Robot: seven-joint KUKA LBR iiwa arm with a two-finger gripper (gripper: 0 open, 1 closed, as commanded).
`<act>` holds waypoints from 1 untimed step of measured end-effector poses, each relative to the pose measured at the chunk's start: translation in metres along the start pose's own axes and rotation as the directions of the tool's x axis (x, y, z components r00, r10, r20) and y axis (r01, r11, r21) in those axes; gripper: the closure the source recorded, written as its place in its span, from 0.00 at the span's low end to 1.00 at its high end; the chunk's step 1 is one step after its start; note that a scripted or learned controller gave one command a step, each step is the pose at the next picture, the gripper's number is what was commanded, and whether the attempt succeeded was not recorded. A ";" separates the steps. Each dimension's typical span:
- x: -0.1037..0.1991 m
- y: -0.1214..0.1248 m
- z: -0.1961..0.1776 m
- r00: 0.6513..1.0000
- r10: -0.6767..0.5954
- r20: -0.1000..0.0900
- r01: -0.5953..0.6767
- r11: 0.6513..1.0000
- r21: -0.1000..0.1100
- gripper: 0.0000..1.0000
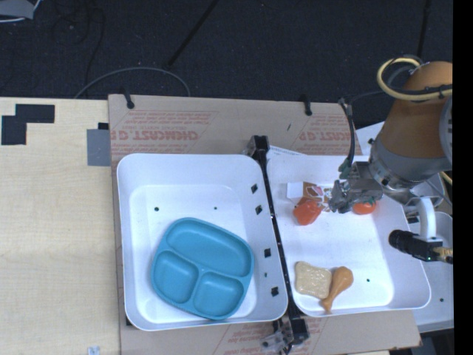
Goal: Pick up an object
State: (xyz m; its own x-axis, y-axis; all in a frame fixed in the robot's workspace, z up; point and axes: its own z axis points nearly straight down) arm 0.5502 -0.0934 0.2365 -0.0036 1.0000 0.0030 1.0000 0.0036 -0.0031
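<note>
Camera view: blue divided plate (pixel 201 268) lies in left bin (pixel 140 170), clear of work. Right bin (pixel 414 294) holds red tomato-like item (pixel 307 212), toast (pixel 312 279), drumstick (pixel 338 283). Gripper (pixel 341 198) low between two red items (pixel 363 208), likely targeting one; jaw state cannot tell.

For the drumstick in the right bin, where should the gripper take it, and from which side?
Probably from above, closing across the narrow shank of the drumstick: it lies flat and slanted, fat end up-right, thin end toward the bin's near wall. The bread slice touches its left side, so grip below the bread, fingers crosswise to the shank.
</note>
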 end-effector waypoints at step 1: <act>0.052 0.000 0.012 1.000 0.000 0.001 0.000 1.000 0.001 1.00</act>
State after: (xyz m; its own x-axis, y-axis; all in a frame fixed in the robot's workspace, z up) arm 0.5498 -0.0414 0.2246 -0.0038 1.0000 0.0021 1.0000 0.0038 -0.0042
